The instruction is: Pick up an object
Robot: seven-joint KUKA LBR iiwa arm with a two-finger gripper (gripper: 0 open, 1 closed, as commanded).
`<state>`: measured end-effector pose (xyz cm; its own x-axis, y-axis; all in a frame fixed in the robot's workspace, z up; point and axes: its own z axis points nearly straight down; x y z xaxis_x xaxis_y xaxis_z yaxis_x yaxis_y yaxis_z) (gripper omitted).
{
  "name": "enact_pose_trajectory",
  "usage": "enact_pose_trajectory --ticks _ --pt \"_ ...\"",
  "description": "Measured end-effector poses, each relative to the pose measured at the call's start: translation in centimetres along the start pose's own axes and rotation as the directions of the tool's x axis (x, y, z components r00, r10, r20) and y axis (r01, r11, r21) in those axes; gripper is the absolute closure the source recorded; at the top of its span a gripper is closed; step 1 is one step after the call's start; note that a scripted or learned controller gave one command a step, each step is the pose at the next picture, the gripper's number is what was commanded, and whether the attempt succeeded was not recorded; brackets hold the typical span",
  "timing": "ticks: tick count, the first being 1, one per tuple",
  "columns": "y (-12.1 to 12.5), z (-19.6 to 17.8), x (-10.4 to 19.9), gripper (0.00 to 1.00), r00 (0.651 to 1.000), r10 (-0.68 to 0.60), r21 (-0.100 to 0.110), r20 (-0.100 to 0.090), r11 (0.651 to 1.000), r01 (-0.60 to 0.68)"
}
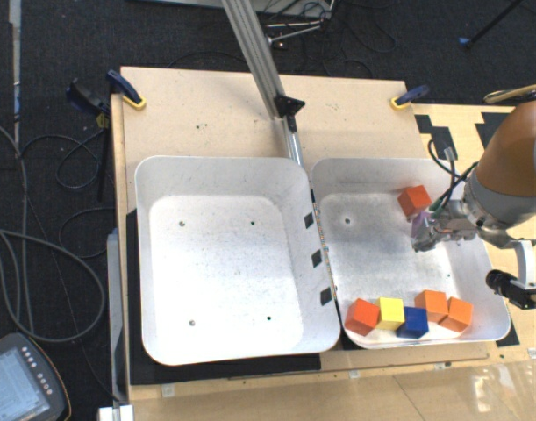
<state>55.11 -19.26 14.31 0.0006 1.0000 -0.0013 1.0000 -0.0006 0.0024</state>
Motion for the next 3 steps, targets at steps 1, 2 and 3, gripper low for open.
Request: enact_pose_trajectory --ticks 1,2,3 --pt "0.1 -6.3 -0.5 1.0 1.0 -0.002 -0.005 0.002 1.0 0.002" --pt "0.2 -6.2 -0.5 1.0 1.0 -0.002 0.0 0.0 1.0 0.002" --pt "1.5 -7.7 5.1 1.0 1.0 -0.01 -0.002 -0.002 1.0 0.01"
